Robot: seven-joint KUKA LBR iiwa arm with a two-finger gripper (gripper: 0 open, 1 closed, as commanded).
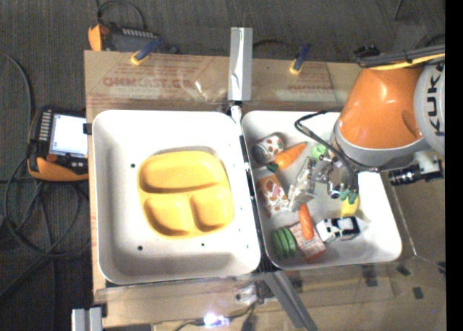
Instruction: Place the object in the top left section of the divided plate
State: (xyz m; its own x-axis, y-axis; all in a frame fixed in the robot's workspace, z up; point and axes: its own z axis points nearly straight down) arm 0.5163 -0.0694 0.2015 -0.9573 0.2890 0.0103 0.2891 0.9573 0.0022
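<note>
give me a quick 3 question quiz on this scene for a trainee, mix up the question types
1. True or false: the yellow divided plate lies in the left bin.
2. The gripper is above which bin? A) left bin B) right bin C) neither
3. Fill in: the plate's sections hold ____ objects.

Key:
1. True.
2. B; it hangs among the clutter there, near the orange carrot.
3. No; all its sections are bare, so nothing has been placed yet.
</note>
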